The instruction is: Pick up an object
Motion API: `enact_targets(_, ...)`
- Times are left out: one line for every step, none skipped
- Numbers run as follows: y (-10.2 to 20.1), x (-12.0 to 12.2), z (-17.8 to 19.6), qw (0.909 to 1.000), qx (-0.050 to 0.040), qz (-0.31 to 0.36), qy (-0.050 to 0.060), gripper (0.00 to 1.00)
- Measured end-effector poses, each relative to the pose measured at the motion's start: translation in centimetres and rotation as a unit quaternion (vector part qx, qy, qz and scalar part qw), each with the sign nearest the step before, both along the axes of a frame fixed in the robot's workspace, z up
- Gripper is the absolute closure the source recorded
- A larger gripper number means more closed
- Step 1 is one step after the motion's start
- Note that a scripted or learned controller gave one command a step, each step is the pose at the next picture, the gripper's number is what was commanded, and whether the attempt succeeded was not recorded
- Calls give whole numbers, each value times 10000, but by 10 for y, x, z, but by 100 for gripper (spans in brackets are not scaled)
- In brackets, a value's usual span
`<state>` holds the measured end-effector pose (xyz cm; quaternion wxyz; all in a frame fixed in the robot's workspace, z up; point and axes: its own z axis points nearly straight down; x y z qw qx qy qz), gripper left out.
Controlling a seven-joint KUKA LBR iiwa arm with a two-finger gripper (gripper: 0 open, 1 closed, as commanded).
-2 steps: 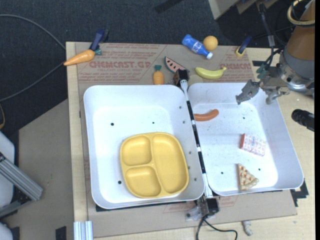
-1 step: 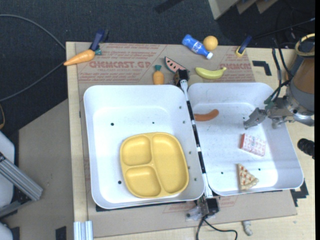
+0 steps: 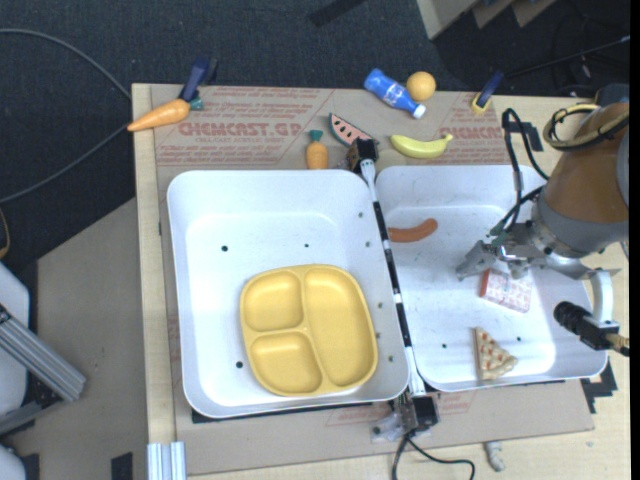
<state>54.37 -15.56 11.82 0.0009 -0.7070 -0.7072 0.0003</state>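
White plastic bins sit side by side on the bench; taking the right bin (image 3: 440, 363) as the landmark. The left bin (image 3: 200, 228) butts against its left wall and holds a yellow divided plate (image 3: 308, 328) w/ three compartments, towards the near side.

Inside the right bin: a sausage (image 3: 412, 231) lies in the far-left part, roughly crosswise, apart from everything else. A pizza slice (image 3: 492, 354) lies near the front wall, right of centre. A pink-and-white checked packet (image 3: 506, 290) lies around mid-bin towards the right side, between sausage and pizza slice in depth.

The arm comes in over the bin's right wall, orange band above the wrist. Gripper (image 3: 492, 258) is low over the bin's middle-right, metal fingers (image 3: 472, 263) splayed apart, i.e. released, nothing between them. Its left finger points towards bin centre; the packet lies just beside and below the gripper on the near side, top edge partly under the wrist hardware. Can't tell if the gripper touches the packet or the bin floor.

Beyond the bin's far wall, on the bench cardboard: a banana (image 3: 420, 146) just behind the wall, a blue bottle (image 3: 392, 92) and an orange ball (image 3: 422, 84) further back. Off the bin's far-left corner: a watermelon slice (image 3: 346, 129) and a small orange-coloured toy (image 3: 317, 154). Well away to the far left, a carrot (image 3: 160, 116) at the bench's corner.
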Motion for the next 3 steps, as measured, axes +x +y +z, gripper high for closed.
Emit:
enact_targets(-52, 24, 3, 10000, -13, -6, -17, 0)
enact_targets(4, 25, 10, 10000, 2, 5, -3, 0)
enact_targets(-22, 105, 16, 10000, -10, 6, -17, 0)
